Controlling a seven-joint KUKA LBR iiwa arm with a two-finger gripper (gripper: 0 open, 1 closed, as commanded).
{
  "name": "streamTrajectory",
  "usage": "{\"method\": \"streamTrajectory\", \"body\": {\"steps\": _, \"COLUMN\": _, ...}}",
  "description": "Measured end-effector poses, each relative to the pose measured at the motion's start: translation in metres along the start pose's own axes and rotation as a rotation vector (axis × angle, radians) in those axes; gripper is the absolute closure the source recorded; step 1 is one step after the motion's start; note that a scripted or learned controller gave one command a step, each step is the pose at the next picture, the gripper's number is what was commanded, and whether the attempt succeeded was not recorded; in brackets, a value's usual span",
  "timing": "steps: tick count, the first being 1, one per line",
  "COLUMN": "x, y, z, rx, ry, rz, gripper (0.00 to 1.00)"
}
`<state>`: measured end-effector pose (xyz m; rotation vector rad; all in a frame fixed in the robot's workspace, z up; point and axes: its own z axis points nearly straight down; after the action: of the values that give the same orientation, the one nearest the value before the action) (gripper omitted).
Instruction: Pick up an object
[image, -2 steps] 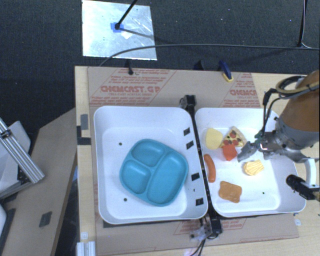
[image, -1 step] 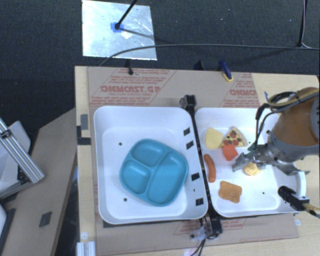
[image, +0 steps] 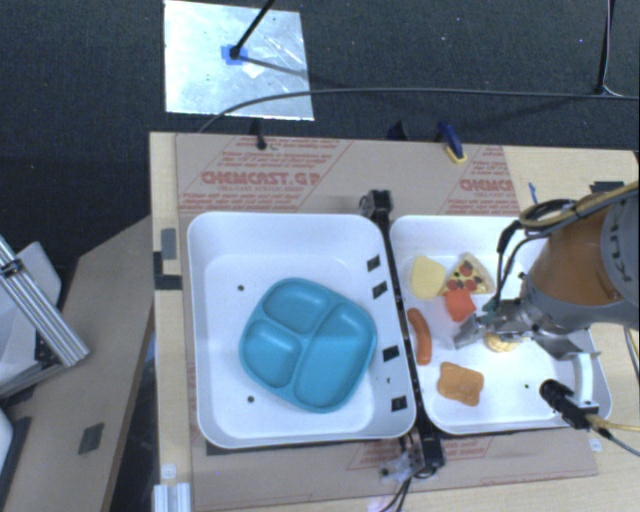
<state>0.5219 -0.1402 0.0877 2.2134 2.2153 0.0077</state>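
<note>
Over the right bin (image: 520, 420), the hand (image: 480, 328) hangs beside a red piece (image: 459, 303); I cannot tell its spread.

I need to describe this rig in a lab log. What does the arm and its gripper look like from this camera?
The arm is a thick rounded body, grey with a broad orange band above the wrist. Black cables loop over it from the right, beside a thin yellowish line. The gripper is a small grey metal assembly at its tip. A black cylindrical part juts out below the wrist.
</note>
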Motion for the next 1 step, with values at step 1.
{"method": "streamTrajectory", "body": {"steps": 1, "x": 0.0004, "y": 0.0017, "z": -0.0124, "rx": -0.004, "ry": 0.0, "rz": -0.002, "gripper": 1.0}}
